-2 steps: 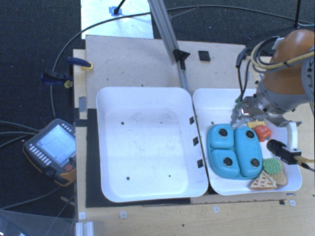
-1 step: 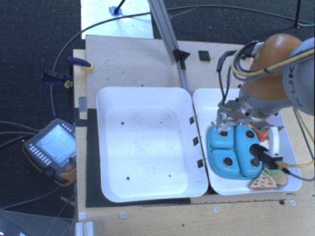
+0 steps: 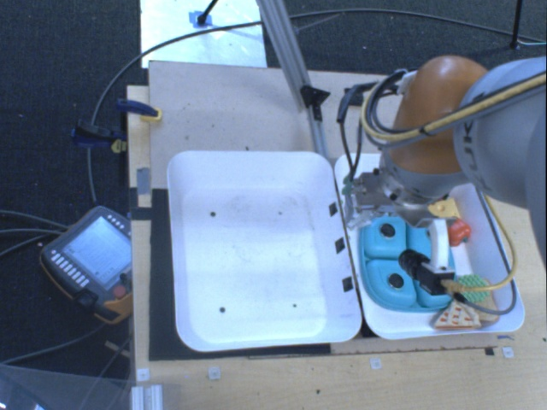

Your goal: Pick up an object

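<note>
The right bin (image 3: 504,314) holds several objects. A blue plastic piece (image 3: 389,263) with two dark round holes lies in its middle. At the right wall are a red-orange item (image 3: 460,230) and a yellow piece (image 3: 444,207). A green meshed item (image 3: 475,287) and a tan triangular wedge (image 3: 455,317) lie near the front right corner. The gripper (image 3: 373,202) hangs low over the bin's back left part, just above the blue piece's far edge, largely hidden under the orange wrist band (image 3: 432,109).
The left white bin (image 3: 184,178) lies beside the right one, their rims meeting in the middle. A metal pole (image 3: 291,45) slants across the bench's back. A teach pendant (image 3: 90,259) lies off the bench at the left, and clamps (image 3: 137,109) grip the board's left edge.
</note>
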Controlling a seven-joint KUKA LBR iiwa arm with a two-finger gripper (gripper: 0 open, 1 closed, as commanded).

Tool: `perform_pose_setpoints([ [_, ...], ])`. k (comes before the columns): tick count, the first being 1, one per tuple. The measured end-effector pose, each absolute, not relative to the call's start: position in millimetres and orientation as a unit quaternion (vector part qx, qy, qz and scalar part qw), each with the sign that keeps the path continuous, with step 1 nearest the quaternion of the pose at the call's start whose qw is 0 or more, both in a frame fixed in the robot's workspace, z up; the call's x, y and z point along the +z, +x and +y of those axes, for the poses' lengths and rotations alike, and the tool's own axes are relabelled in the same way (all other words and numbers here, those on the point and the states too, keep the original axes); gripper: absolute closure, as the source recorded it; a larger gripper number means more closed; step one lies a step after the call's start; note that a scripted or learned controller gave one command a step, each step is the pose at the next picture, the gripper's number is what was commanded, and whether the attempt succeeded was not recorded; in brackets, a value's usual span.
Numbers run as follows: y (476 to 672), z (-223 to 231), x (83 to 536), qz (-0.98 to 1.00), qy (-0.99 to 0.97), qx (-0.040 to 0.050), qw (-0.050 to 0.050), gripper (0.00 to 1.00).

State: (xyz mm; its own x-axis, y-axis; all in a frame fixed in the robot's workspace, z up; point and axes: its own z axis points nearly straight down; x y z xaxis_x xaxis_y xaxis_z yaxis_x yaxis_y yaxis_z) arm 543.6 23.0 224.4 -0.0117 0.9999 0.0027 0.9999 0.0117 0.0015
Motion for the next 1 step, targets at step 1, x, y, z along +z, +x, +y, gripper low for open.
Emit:
perform_pose_setpoints([
  [1, 530.0, 79.0, 234.2, -0.711, -0.703, -0.0015, 0.000, 1.00],
])
